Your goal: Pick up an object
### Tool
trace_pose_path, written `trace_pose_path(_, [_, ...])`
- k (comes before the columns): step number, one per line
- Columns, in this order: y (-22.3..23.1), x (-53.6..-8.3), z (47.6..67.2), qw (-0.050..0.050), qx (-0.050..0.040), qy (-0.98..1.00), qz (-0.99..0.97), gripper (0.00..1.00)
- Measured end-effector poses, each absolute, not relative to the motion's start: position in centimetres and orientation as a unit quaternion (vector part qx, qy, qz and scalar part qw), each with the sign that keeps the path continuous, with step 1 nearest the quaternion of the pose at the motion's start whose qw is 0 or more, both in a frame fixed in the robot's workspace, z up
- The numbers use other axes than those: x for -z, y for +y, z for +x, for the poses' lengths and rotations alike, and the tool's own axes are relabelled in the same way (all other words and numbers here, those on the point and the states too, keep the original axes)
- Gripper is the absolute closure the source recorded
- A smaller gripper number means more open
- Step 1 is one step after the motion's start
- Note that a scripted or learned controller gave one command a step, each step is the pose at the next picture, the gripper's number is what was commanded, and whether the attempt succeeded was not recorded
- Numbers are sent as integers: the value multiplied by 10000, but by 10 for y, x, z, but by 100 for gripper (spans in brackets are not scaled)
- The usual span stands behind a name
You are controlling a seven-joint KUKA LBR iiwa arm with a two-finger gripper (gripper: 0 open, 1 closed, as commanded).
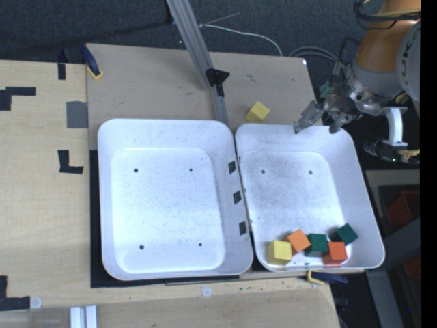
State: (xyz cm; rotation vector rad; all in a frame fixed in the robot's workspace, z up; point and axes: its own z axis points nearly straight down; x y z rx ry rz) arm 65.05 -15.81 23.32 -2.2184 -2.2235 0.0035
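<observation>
Several small blocks lie bunched in the near right corner of the right bin (355,183): a yellow block (279,251), an orange block (298,240), a green block (318,243), a red-orange block (336,252) and a dark green block (347,234). Another yellow block (258,111) sits on the bench behind the bins. My gripper (318,119) hangs over the right bin's far rim, well away from the blocks. Its two dark fingers are spread apart with nothing between them.
The left bin (109,183) stands beside the right one. A grey metal pole (194,39) slants across the bench behind the bins. Cables trail at the back right near the arm.
</observation>
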Motion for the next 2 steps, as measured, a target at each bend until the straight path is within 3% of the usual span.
trace_pose_path(1, [-102, -286, 677, -17, 24, -7098, -7044, 0])
trace_pose_path(2, [-59, -226, 681, 25, -20, -7089, -7053, 0])
